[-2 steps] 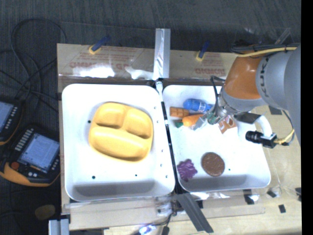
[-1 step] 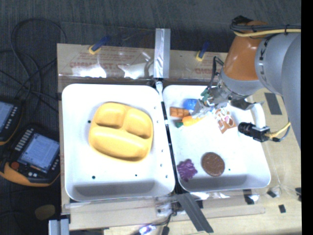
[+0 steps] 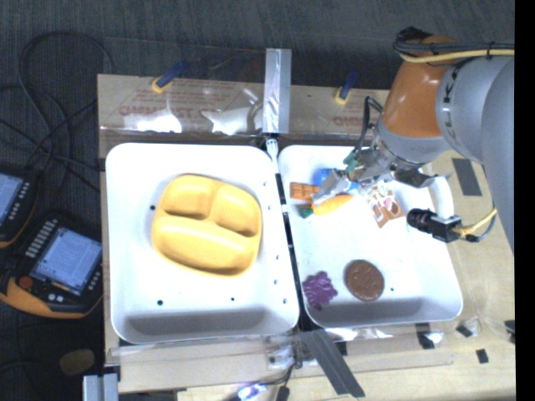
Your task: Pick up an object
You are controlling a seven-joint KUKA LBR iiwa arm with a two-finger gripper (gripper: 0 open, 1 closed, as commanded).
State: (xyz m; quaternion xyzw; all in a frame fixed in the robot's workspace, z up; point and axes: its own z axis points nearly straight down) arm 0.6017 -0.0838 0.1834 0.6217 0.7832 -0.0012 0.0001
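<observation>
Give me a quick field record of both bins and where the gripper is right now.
left bin: yellow tray
right bin: brown disc, purple piece, orange piece, blue piece, small clutter at the back
gripper: over the back of the right bin, by the clutter
fingers: cannot tell
held: nothing visible

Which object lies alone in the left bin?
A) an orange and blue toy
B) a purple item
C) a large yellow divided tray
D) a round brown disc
C: the yellow divided tray sits in the left bin, while the other items are in the right bin.
</observation>
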